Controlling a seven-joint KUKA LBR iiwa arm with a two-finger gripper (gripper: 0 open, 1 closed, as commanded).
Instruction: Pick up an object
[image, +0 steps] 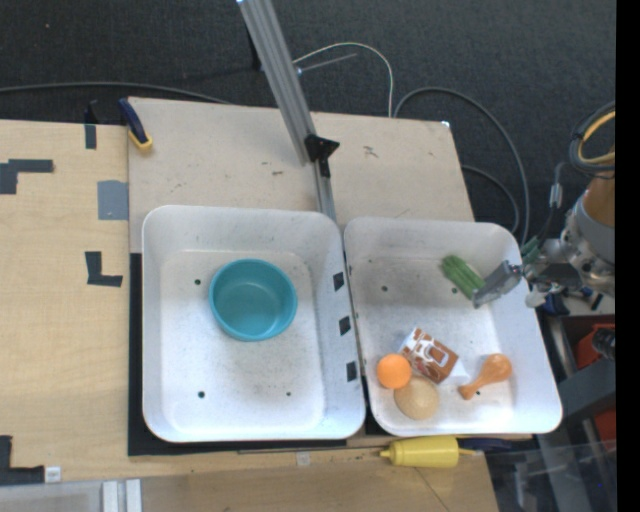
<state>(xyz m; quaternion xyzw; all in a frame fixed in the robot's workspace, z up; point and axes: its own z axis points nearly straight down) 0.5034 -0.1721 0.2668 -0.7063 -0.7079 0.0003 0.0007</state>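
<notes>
Fingers: gripper (492, 285) low in right bin (380, 240); open or closed, I cannot tell.
Green object (461, 273): oblong, lying just beside the fingers.
Right bin also: orange ball (394, 372), brown-white carton (431, 357), tan egg (417, 401), orange drumstick (486, 375).
Left bin (170, 400): teal bowl (253, 299).

The arm (598, 215) is cut off by the frame's edge at 3 o'clock, the gripper (497, 283) hides the green object's (461, 273) end, and the brown packet's (431, 357) print is too small to read.
</notes>
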